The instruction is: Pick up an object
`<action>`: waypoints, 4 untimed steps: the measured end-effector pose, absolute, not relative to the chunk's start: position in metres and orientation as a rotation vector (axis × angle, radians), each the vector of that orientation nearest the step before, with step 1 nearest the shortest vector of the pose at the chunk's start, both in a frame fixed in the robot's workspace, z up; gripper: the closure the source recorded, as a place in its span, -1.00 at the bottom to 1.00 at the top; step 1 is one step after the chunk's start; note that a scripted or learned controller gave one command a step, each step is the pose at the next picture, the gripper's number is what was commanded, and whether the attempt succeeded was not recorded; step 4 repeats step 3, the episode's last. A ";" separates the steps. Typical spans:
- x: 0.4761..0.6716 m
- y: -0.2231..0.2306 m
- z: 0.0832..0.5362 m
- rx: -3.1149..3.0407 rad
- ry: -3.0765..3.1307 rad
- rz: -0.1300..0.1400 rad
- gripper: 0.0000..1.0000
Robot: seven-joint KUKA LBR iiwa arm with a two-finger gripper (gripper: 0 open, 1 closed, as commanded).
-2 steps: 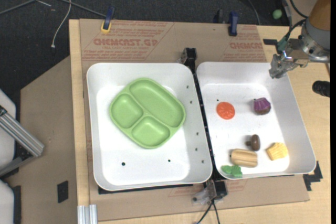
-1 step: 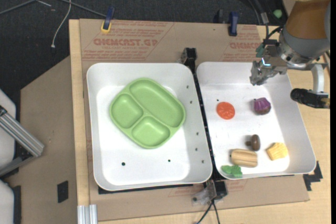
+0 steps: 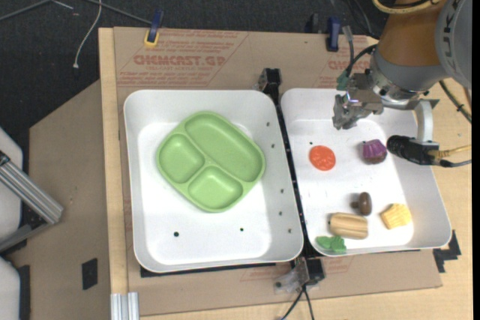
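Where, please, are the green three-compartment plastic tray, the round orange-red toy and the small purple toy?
Green three-compartment plastic tray point(image 3: 211, 161): camera view, on the ridge where its compartments meet.
Round orange-red toy point(image 3: 323, 158): camera view, centre of its top face.
Small purple toy point(image 3: 374, 151): camera view, middle of its body.

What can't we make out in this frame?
- pincer, camera view: too small and dark to tell how its fingers stand, or whether anything sits between them.
- arm: cut off by the right edge.
- green piece: partly behind the right bin's rim; shape unclear.
- brown piece: too small to identify.
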State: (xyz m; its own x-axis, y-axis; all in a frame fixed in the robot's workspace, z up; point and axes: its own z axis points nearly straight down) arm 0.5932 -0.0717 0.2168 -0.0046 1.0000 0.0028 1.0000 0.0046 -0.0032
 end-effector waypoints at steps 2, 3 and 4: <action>0.551 0.026 0.224 -2.214 -2.223 0.001 1.00; 0.534 0.081 0.216 -2.213 -2.223 0.002 1.00; 0.534 0.081 0.216 -2.213 -2.223 0.002 1.00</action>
